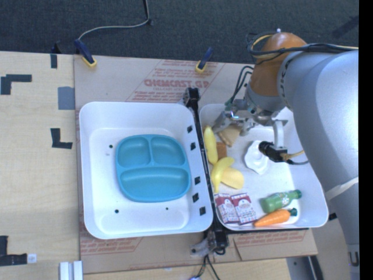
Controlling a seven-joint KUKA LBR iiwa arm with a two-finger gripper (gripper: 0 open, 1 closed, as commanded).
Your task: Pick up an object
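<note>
Claw [228, 123] above tan block [228, 136], whose axis is unclear

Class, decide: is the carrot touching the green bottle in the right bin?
Touching. The camera view shows the carrot lying directly against the green bottle, with no white bin floor visible between them.

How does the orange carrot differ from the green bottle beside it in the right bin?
The orange toy carrot is slim and tapers to a point at its left end; the green plastic bottle is thicker and rounded. The carrot lies nearer the bin's front rim, the bottle just behind it. The carrot has a small green top; the bottle has a white cap. Both lie on their sides, almost parallel, in the right white bin.
</note>
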